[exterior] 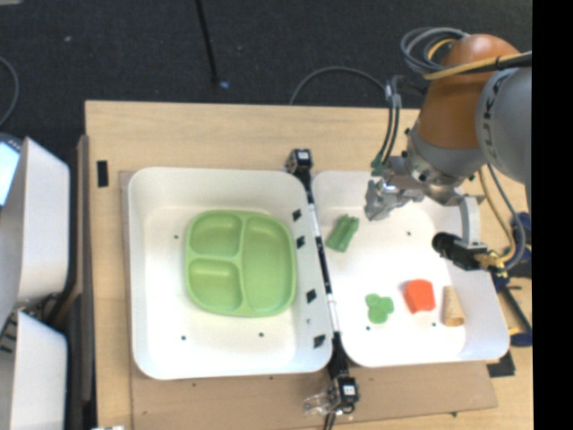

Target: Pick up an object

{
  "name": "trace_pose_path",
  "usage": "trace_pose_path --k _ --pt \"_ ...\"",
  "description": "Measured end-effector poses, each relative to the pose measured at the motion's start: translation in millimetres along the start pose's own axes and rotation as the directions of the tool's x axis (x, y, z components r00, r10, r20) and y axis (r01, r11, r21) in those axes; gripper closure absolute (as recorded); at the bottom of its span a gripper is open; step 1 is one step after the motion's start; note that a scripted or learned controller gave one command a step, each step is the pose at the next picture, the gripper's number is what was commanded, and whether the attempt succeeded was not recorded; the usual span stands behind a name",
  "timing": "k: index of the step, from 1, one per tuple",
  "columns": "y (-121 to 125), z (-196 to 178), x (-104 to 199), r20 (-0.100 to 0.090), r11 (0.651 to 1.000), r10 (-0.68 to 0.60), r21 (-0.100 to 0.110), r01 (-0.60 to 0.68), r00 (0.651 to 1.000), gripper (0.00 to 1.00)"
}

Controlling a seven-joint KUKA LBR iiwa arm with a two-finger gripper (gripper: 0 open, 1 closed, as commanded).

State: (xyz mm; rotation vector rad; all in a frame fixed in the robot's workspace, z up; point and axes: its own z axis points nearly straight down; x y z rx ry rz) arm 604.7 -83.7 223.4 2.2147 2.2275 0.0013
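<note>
Camera view: your claw (380, 201) sits over upper part of right bin (483, 343), pointing down-left. You cannot tell its state from here. Green block (342, 233) lies just beside claw, lower-left, near divider, not touching as far as you can see. Green knobbly piece (380, 308), orange block (419, 296), tan piece (453, 306) lie well apart from claw, along bin's lower part. Left bin (152, 330) holds green tray (240, 262). Both bins rest on worktop (197, 119).

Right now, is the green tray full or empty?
Empty. The green tray lies flat in the left bin, and all its compartments show bare green, with no item on it.
</note>
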Motion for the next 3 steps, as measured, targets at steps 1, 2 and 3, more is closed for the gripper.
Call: trace_pose_path --k 1,2,3 --pt "-10.0 4.8 52.4 0.000 1.000 0.000 -0.001 0.000 1.000 1.00" --pt "-14.9 -10.8 104.8 -0.001 1.000 -0.002 -0.002 0.002 1.000 1.00" --pt "-42.5 -10.6 151.6 -0.001 1.000 -0.001 0.001 0.001 1.000 1.00"
